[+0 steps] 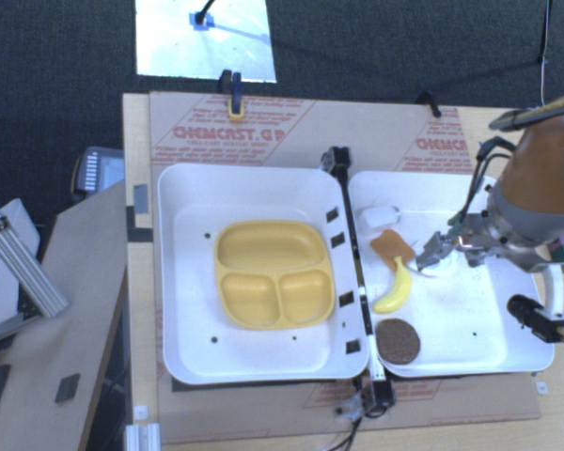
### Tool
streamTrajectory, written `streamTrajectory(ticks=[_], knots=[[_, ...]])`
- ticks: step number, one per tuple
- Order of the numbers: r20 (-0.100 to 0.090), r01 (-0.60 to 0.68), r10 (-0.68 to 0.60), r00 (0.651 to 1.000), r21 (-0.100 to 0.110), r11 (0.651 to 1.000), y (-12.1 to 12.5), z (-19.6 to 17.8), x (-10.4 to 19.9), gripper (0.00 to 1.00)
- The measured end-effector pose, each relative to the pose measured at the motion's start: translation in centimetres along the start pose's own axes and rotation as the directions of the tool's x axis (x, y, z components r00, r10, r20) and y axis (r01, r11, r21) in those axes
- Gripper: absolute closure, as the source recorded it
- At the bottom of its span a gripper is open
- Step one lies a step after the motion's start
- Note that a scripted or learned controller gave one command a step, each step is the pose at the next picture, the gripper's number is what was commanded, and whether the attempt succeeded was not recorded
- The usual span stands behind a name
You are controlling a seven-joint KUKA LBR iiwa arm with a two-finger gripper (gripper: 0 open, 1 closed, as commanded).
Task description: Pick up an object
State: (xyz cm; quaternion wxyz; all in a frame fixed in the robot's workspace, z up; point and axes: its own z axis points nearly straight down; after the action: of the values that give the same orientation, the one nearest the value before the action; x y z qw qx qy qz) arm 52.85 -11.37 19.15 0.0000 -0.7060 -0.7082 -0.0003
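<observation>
A: Why is the gripper (432, 252) down so low in the right bin (470, 346)?

B: It reaches in from the right, just beside the top end of the banana (396, 287), which looks like the likely pick. The banana lies near the bin's left wall, between an orange-brown block (391, 244) above and a dark brown round disc (398, 340) below.

A: Does it have anything?

B: I see nothing between its fingers; how far apart they stand I cannot tell at this size.

A: And the small white object (378, 216)?

B: It sits apart near the upper left corner, untouched. The yellow divided tray (271, 272) fills the middle of the left bin (183, 252), well away from the arm.
</observation>
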Motion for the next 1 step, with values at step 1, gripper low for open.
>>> streamTrajectory(ticks=[1], knots=[[-0.001, -0.002, 0.002, 1.0, 0.003, 1.0, -0.87, 4.67, 0.26, 0.0]])
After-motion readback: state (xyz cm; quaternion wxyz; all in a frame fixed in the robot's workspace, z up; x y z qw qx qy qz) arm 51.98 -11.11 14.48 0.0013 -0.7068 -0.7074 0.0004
